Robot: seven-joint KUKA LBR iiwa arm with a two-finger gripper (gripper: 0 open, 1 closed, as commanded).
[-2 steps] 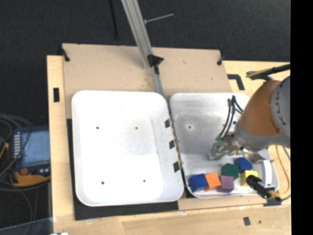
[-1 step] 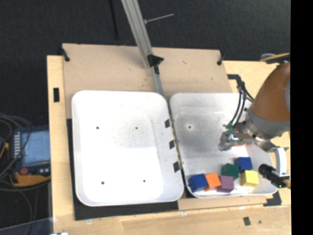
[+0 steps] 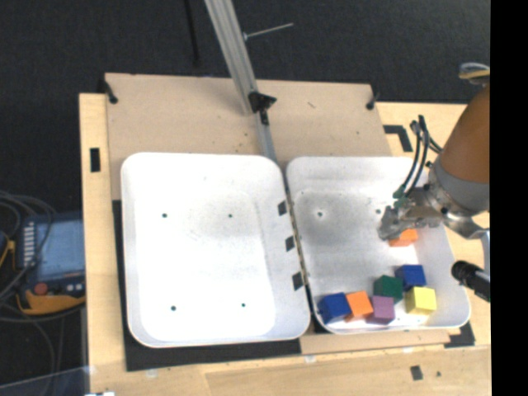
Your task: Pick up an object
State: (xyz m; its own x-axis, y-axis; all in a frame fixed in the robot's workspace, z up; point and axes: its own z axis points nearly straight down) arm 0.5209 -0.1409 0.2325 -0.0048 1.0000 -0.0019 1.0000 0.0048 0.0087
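Gripper (image 3: 398,226) hanging over an orange block (image 3: 403,238) in the right bin (image 3: 346,180).

The block is lying flat just under the fingertips, long axis roughly left-right; whether the jaws are closing on it I cannot tell.

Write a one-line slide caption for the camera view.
Gripper low over an orange block in the right bin, with six more coloured blocks clustered along its near edge.
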